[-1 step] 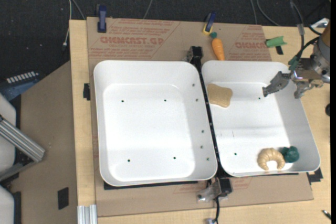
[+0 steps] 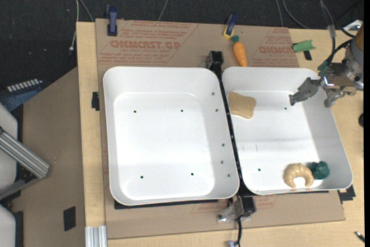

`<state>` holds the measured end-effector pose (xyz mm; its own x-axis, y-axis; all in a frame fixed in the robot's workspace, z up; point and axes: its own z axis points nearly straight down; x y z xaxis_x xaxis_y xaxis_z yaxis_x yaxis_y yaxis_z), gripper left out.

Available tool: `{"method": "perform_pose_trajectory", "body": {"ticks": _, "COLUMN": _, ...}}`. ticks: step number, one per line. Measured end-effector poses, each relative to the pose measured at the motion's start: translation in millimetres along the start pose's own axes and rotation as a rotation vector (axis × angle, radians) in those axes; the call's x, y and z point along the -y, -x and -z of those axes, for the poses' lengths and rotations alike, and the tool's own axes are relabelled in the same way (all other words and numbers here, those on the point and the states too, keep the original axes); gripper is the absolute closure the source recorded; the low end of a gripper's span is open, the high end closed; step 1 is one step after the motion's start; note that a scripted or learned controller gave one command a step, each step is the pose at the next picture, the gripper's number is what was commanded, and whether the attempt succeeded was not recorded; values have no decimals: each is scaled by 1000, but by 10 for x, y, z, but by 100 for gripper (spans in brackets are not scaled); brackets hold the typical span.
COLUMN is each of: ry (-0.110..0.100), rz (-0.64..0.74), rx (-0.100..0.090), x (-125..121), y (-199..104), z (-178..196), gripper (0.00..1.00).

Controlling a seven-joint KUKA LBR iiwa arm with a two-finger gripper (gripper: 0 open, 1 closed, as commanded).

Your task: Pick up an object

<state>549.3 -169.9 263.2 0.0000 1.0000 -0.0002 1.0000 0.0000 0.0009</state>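
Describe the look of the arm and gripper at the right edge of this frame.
The gripper is grey metal with two slim dark fingers splayed from a boxy silver body. Behind it, the wrist is pale grey with a sliver of orange at the frame edge. A thin dark cable loops down beside it.

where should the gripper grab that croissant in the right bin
Probably across the thick middle of the croissant, coming straight down from above. It lies flat, horns curling toward the near wall. The green object touches its right side, so close front to back.
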Motion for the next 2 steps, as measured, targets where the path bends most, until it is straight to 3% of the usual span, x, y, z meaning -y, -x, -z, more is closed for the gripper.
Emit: {"method": "perform_pose_trajectory", "body": {"ticks": 2, "ry": -6, "rz": 0, "rx": -1, "x": 2, "y": 66, "z": -1023, "gripper": 0}}
